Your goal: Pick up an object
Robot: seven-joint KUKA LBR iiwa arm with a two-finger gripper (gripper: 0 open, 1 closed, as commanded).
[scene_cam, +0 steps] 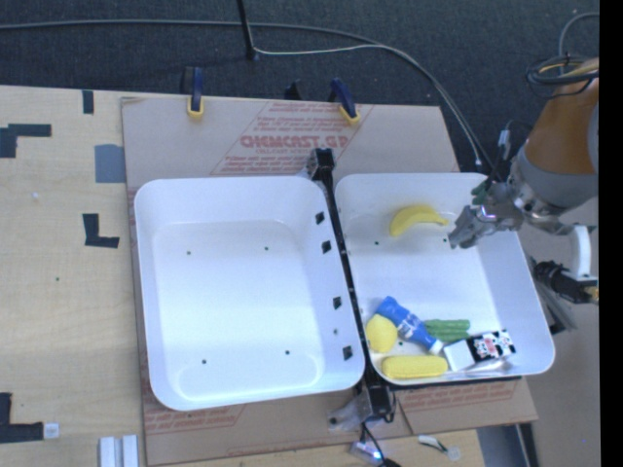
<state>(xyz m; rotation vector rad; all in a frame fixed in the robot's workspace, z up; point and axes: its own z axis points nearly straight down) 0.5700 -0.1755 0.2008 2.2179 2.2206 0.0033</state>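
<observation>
The two-finger gripper (465,232) hovers above the right-hand shallow white plastic bin (506,280), just right of the curved yellow toy banana (417,219) lying alone near the far wall; whether its jaws are open is unclear. A good grasp means centring over the banana's middle and closing across its narrow width.

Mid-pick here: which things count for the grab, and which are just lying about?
For the job:
tool, over the right bin
banana, closest to it
corn cob
lemon
blue bottle
green item
black-and-white box

Lying about:
left bin
clamps
cable
</observation>
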